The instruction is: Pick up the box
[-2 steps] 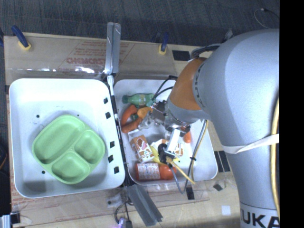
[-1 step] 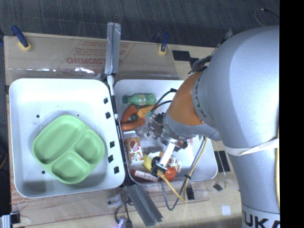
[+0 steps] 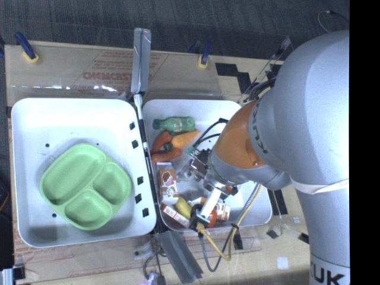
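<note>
Leftward, the left bin (image 3: 29, 159) carries a green divided plate (image 3: 86, 186), likely a drop spot. Next, the right bin (image 3: 234, 107) crowds a green bottle (image 3: 174, 124), carrots (image 3: 172, 142) and, along its left wall, the brown box (image 3: 168, 181), lying flat. Just right, the gripper (image 3: 209, 209) hangs low over clutter near the front edge, beside the box rather than on it.

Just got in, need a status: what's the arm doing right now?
The arm is reaching into the right bin, its gripper down low among the clutter at the near end. A box lies by the left wall, with carrots and a green bottle behind it. Nothing is visibly lifted. The left bin holds a green divided plate.
</note>
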`<control>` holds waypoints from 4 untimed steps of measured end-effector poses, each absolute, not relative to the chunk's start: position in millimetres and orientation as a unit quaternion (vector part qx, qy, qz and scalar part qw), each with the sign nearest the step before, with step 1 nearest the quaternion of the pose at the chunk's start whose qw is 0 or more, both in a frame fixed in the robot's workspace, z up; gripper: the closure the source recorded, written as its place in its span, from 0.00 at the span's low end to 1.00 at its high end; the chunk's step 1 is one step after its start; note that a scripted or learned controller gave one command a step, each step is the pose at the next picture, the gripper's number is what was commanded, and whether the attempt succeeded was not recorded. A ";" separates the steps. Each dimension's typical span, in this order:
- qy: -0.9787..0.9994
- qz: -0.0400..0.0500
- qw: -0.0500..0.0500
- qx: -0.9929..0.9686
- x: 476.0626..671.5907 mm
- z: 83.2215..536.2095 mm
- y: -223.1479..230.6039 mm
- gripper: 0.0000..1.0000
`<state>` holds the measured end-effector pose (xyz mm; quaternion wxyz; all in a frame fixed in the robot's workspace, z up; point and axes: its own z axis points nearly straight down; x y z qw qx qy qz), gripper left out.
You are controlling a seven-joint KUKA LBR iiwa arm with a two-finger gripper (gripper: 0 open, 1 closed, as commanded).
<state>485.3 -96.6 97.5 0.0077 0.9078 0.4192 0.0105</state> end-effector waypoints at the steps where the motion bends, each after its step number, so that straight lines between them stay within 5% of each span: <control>1: 0.420 0.007 0.005 0.907 483.3 105.7 -97.2 1.00; 2: 0.417 -0.001 -0.002 0.909 476.4 191.2 -2.8 1.00; 3: 0.446 -0.004 -0.002 0.895 474.1 143.8 105.5 1.00; 4: 0.441 -0.003 -0.001 0.898 474.3 169.5 192.7 1.00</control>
